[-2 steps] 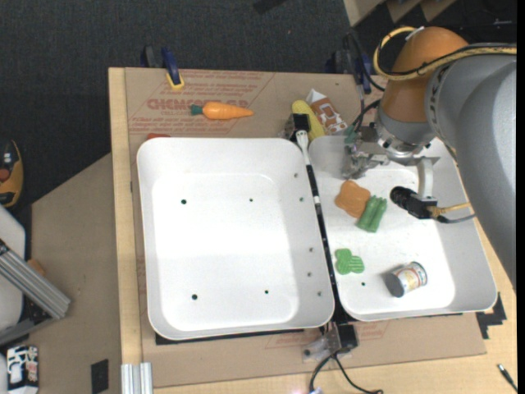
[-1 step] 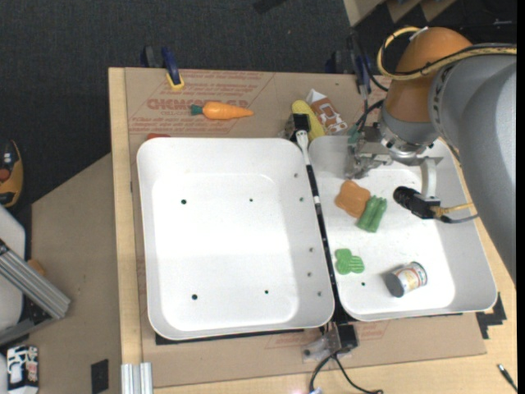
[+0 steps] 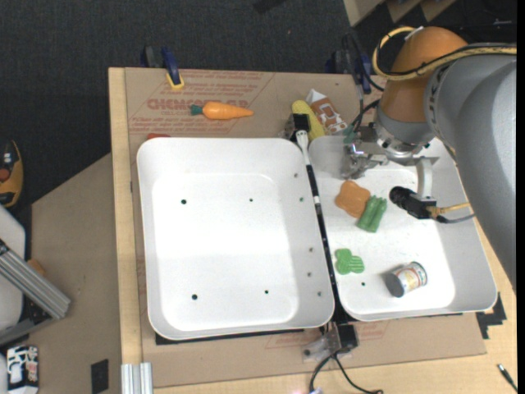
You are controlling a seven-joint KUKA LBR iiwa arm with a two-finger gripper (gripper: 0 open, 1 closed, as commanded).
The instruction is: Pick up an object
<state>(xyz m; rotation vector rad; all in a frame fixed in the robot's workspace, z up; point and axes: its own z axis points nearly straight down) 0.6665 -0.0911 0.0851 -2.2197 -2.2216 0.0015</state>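
My gripper (image 3: 358,161) hangs low over the far left part of the right bin (image 3: 459,290), below the orange-banded wrist. Just in front of it lies an orange-brown block (image 3: 353,197), with a green ridged piece (image 3: 372,213) touching its right side. Nearer the bin's front lie a small green lumpy toy (image 3: 349,263) and a silver can (image 3: 407,278) on its side. I see nothing held in the gripper.
The left bin (image 3: 164,167) adjoins the right one. On the cardboard behind the bins lie a toy carrot (image 3: 220,111), a yellow banana-like toy (image 3: 303,112) and a brown-and-white packet (image 3: 329,114). A blue clamp (image 3: 171,68) grips the board's far edge.
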